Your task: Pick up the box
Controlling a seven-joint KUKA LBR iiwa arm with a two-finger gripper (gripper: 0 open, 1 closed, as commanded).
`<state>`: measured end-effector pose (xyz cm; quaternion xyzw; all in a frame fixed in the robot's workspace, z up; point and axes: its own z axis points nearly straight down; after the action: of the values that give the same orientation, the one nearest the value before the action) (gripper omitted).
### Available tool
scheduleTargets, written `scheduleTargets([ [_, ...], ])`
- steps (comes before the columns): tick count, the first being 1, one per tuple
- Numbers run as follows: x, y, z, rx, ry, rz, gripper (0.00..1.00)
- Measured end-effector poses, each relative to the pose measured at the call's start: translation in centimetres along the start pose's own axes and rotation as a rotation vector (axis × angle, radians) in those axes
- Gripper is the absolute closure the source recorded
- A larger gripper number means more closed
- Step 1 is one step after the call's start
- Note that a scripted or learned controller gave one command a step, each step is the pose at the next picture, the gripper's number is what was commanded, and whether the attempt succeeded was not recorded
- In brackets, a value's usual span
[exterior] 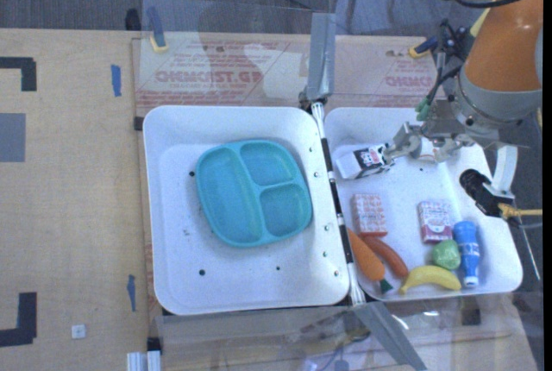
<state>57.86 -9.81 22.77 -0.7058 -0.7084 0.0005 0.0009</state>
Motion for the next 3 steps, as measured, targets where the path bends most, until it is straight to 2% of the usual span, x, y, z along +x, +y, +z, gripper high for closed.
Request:
scheduleTargets([
  [1, -0.8, -5.7, 10.9, -0.001, 0.000, 0.074, 0.00],
  [2, -6.6, -9.1, 13.3, -0.029, -0.005, 0.116, 0.00],
  [3, 0.8, -4.1, 14.0, -0.013, -0.001, 0.106, 0.00],
])
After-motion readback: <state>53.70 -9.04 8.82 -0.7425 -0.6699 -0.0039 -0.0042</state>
